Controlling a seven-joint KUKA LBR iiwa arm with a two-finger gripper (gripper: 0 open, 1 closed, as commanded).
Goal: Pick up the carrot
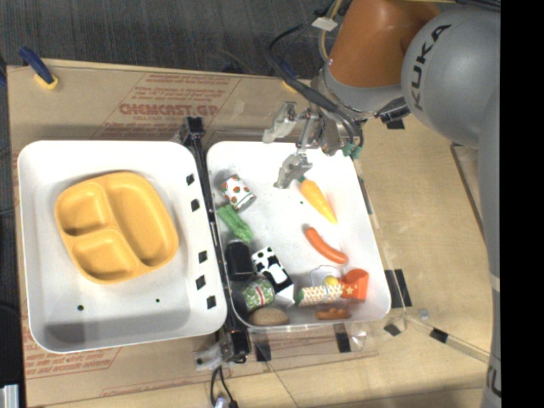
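Carrot [318, 199]: orange-yellow, tapered, lying slantwise on floor of right bin [361, 228], far right part, green top toward far end. Gripper [297, 170] just left of carrot's far end, low over bin; fingers' spread not discernible, nothing visibly between them. Red sausage [325, 245] nearer, well apart

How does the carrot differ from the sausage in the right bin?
The carrot is yellow-orange and tapers to a point; the sausage is red-orange with rounded ends. The carrot lies just under the gripper; the sausage lies farther from it, nearer the bin's front. Both lie slanted the same way.
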